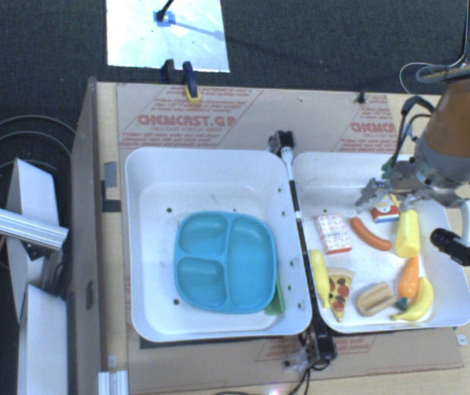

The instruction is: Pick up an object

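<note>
Overhead, looks down at a slant on a surface covered by printed brown board. Carries two shallow white bins side by side, long walls touching along the middle.

Left bin: holds a blue divided plate lying flat near its front right, with a sliver of a green thing peeking out from under the plate's right edge against the wall.

Right bin: holds the toy food, all of it resting on the floor of the bin. At the left wall, a yellow banana lengthwise, with a pizza slice just beside it. Further back, a pink-and-white striped box, then a red sausage lying at a slant. Toward the right, a pale yellow corn cob, below it an orange carrot, and at the front right corner a second banana curving round the carrot's tip. Between pizza slice and carrot, a tan bread roll.

Reaches in from the right with the grey arm, orange band showing above the wrist. Hangs the end effector low over the far half of the right bin, right at a small red-and-white carton that sits just behind the sausage and beside the top of the corn cob. Open or closed: cannot tell from this angle, nor whether the carton is touched at all.
</note>
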Motion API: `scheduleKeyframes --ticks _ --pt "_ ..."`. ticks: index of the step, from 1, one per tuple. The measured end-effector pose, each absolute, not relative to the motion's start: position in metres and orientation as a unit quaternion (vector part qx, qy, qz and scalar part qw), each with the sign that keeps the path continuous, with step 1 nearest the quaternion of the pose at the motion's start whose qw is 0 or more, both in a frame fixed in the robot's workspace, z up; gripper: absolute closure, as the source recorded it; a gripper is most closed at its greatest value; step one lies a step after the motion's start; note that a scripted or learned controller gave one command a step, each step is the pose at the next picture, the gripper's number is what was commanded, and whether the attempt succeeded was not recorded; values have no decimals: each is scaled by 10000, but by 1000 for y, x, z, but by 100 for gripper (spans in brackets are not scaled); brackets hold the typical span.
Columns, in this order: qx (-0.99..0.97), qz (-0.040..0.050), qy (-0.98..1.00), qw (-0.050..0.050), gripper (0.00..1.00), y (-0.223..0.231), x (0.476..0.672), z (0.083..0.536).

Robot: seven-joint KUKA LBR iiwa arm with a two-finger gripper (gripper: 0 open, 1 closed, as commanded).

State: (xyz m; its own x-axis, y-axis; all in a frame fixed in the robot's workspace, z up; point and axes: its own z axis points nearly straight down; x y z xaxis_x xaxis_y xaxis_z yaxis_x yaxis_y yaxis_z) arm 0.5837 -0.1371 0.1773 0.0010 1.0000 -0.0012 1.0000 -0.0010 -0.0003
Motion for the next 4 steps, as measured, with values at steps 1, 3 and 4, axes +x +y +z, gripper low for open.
scheduleKeyframes --ticks 1,3,4 --pt "7072 38 7070 9 0 -123 586 84" --pt "7035 24 7107 13 100 -48 572 189" --pt "7061 9 7081 7 0 -52 572 185"
